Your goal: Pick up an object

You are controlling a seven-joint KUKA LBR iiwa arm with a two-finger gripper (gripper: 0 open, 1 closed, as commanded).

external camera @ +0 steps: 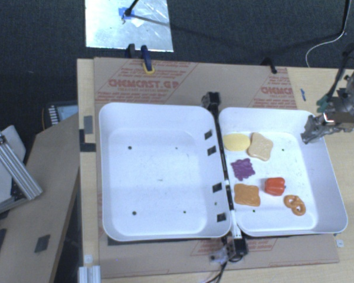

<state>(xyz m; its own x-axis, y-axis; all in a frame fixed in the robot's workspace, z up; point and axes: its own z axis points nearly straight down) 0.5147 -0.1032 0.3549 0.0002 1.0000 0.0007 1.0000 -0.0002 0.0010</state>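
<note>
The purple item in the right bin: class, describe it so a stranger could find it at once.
Start at the right white bin, beside the central divider. The purple item lies between the yellow piece above and the orange-brown piece below. It alone is purple, with a ragged, lumpy outline.

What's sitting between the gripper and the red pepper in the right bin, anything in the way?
Nothing visible. The gripper sits over the right bin's upper right rim, and bare bin floor lies between it and the red pepper. The bread slice lies off to the left.
</note>
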